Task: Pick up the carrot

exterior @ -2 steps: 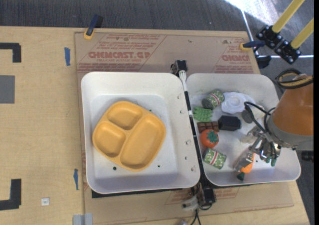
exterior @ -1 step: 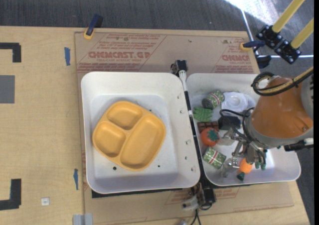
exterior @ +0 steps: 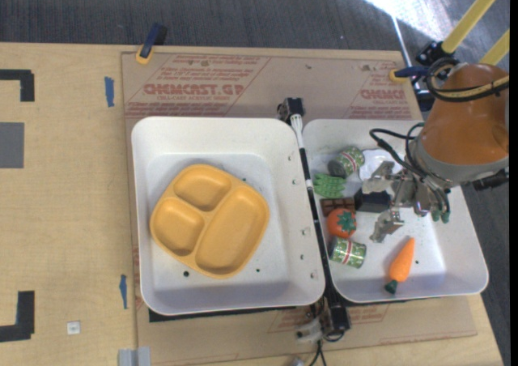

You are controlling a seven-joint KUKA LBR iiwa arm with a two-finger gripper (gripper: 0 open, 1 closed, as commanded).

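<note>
The orange carrot (exterior: 401,260) with a green stem end lies in the right bin (exterior: 453,271), near its front edge, pointing up and to the right. My gripper (exterior: 380,201) hangs over the middle of that bin, just above and left of the carrot. Its two silver fingers (exterior: 384,228) stand apart, so it is open, and the carrot is not between them. The nearer finger ends a short way from the carrot's tip. The arm's orange band (exterior: 465,125) comes in from the right.
Left of the carrot lie a green-and-red can (exterior: 348,253) and a red tomato (exterior: 340,221). A green item (exterior: 328,186), another can (exterior: 350,159) and a white crumpled piece (exterior: 374,163) sit further back. The left bin (exterior: 154,146) holds a yellow divided plate (exterior: 210,219).
</note>
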